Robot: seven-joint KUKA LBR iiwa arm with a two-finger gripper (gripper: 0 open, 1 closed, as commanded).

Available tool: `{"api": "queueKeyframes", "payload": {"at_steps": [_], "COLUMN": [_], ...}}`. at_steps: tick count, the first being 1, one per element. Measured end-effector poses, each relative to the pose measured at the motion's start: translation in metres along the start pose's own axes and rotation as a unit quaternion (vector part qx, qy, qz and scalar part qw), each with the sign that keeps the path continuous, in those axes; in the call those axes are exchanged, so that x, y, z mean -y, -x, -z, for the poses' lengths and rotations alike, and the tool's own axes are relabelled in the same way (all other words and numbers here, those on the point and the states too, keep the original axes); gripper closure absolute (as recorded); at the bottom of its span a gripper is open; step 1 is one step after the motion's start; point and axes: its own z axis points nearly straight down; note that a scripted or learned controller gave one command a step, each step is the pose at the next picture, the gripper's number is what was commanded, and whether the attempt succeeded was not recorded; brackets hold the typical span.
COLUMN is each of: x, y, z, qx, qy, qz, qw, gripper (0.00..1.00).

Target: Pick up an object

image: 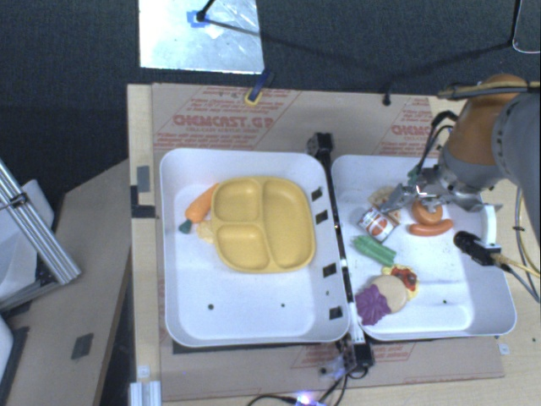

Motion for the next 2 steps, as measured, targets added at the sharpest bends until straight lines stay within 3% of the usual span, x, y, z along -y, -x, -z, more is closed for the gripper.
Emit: {"api": "queueKeyframes", "payload": {"at_steps": [1, 2], "x": [-0.003, -0.003], "y": [0.001, 0.007], "z": [0.017, 0.08], "qx": [0.002, 0.002], "qy": [0.005, 0.001], "qz": [0.001, 0.0], "qw": [1.0, 1.0], "gripper": [1.0, 1.0]}}
